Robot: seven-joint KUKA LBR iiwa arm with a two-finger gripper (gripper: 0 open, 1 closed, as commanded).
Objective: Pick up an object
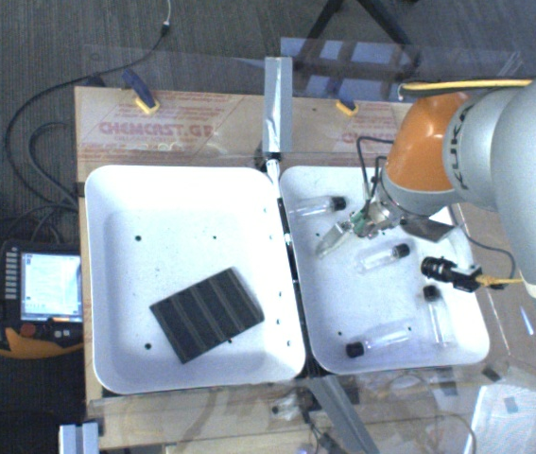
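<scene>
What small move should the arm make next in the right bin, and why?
Probably a short descent straight down. The hand sits low over the right bin, among clear vials with black caps; one vial lies just left of it and another just below. No vial shows between its fingers, so nothing looks grasped yet.

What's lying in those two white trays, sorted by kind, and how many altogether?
Clear vials with black caps, right bin: 5
Black ridged slab, left bin: 1
Total: 6

The vial nearest the gripper is blurred, so that count is my best reading.
</scene>
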